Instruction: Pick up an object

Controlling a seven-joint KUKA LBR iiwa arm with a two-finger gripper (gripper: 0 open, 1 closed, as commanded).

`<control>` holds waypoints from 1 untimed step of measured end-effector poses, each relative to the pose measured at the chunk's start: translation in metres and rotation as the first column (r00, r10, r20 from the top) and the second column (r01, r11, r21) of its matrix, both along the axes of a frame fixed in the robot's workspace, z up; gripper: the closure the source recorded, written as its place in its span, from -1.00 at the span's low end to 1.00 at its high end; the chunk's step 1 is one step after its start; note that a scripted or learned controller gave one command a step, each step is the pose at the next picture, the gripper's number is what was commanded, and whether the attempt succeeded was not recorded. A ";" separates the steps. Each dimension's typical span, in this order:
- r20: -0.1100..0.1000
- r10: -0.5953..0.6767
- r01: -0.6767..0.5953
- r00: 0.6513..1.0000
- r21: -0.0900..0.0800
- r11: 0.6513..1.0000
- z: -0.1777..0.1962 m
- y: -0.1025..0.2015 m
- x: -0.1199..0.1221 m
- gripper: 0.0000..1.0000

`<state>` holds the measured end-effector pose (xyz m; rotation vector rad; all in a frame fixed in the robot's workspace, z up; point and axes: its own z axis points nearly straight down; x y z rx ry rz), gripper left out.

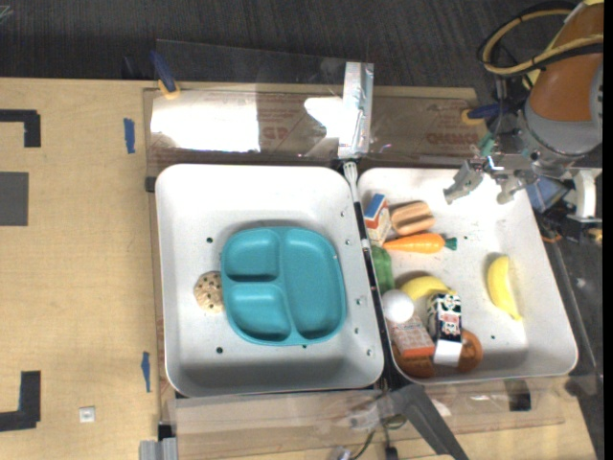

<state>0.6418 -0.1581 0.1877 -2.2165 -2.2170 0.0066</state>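
My gripper [484, 186] hangs over the far part of the right bin [551, 300], open, with nothing between its fingers. Below and left of it lie a hot dog bun [412, 217] and an orange carrot [419, 243]. A small carton [374, 218] stands by the divider. A banana [502, 287] lies alone toward the bin's right side. Nearer the front sit a yellow fruit [423, 287], a white ball [397, 307], a cow-patterned box [444, 315], a green item [382, 267] and a brown-red item [421, 355].
The left bin [182, 209] holds a teal divided plate [283, 283] and a cookie [209, 291] beside the plate's left edge. A clear plastic sheet [259, 113] stands behind both bins. Cables loop at the upper right by the arm.
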 end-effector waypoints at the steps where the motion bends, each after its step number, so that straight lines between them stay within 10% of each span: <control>1: 0.007 0.367 -0.367 0.930 -0.002 0.930 -0.091 0.039 -0.025 -1.00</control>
